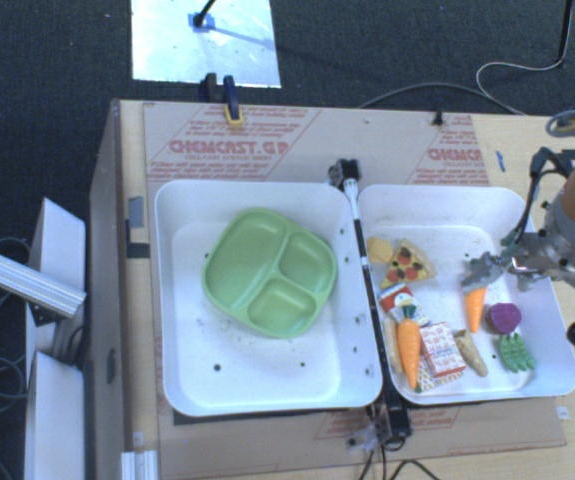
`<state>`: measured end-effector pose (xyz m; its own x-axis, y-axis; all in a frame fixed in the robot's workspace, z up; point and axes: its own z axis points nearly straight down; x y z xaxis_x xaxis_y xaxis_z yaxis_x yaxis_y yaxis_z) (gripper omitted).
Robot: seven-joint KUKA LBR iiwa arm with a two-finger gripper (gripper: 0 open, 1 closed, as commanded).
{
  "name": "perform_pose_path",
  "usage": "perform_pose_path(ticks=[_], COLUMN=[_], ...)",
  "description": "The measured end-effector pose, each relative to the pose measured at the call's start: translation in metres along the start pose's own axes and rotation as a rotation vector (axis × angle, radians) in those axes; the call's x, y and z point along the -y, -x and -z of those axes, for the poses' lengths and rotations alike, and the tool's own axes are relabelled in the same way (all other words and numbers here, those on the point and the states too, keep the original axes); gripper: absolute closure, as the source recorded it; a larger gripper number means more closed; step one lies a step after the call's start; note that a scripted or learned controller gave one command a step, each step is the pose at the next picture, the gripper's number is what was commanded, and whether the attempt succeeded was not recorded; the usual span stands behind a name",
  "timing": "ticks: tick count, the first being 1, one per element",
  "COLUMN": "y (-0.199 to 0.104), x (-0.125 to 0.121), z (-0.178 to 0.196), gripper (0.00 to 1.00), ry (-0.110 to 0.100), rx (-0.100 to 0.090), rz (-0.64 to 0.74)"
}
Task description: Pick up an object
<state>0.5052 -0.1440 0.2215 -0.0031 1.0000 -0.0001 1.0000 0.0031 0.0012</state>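
Jaws (497,264) low in right bin (447,213), just above small carrot (475,308); open or shut: can't tell. Also 1 big carrot (408,341), 1 pizza slice (408,263), 1 purple piece (505,318). Left bin (182,368): 1 green tray (270,271).

Two white bins: left bin (182,368), right bin (547,373). One green divided plate (269,271), in the left bin. Right bin contents: two toy carrots, one big (408,342), one small (475,308); one pizza slice (408,263); one purple round piece (505,317); one green leafy piece (515,352); one red-and-white box (440,349); one tan stick-shaped piece (471,354). One gripper (497,265).
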Motion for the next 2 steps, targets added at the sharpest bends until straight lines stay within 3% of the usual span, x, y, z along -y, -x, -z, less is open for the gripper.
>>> perform_pose_path(ticks=[1, 2], y=[0.012, 0.013], x=[-0.036, -0.038], z=[-0.120, -0.109], gripper=[0.00, 1.00], ry=[-0.003, 0.002], rx=[-0.001, 0.001], rz=[-0.002, -0.001])
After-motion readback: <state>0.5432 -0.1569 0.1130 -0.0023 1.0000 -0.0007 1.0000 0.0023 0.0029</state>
